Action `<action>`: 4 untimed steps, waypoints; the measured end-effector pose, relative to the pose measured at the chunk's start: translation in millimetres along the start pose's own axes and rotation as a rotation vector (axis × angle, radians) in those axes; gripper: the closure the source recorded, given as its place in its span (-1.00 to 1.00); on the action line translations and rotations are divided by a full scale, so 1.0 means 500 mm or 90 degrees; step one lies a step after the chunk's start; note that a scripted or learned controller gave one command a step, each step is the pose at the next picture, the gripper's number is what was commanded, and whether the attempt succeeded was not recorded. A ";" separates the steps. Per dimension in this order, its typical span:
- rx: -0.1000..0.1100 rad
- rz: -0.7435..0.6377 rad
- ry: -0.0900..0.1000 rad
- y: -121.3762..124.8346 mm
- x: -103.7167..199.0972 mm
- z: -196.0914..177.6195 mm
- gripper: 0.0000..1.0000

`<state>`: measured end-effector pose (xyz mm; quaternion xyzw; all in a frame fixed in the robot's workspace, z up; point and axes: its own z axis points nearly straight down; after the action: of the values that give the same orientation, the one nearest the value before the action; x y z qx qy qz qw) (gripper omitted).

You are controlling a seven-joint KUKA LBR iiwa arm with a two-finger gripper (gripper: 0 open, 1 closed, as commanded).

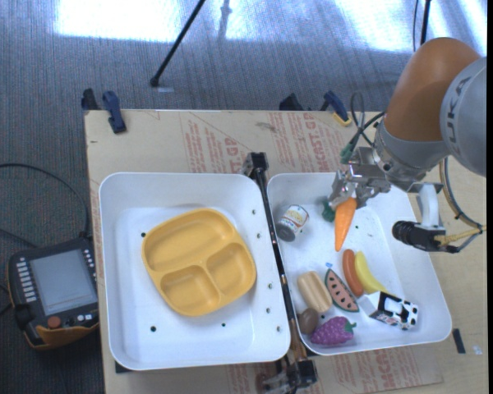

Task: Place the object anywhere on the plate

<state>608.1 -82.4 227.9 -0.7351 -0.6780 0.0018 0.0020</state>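
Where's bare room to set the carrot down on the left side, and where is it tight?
The yellow plate has all three compartments bare, and the left bin has a bare floor strip around it. The right bin is crowded near its front: watermelon slice, grapes, banana. The claw grips the carrot.

The plate (199, 261) is lying in the left bin (115, 220). The carrot (343, 222) is hanging over the right bin (431, 281), with toy foods (345, 290) sitting nearer the front.

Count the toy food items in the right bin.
8: carrot at the gripper; can at left; hot dog and banana mid-bin; bread roll, watermelon slice, grapes, milk carton along the near side. A brown piece beside the grapes may be another.
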 end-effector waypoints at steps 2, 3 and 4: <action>0.001 -0.179 0.001 -0.042 -0.006 0.107 -1.00; 0.001 -0.421 0.002 0.001 -0.011 0.254 -1.00; -0.008 -0.610 -0.003 0.039 0.030 0.075 -1.00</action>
<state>628.5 -69.2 190.5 -0.3401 -0.9404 -0.0016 -0.0033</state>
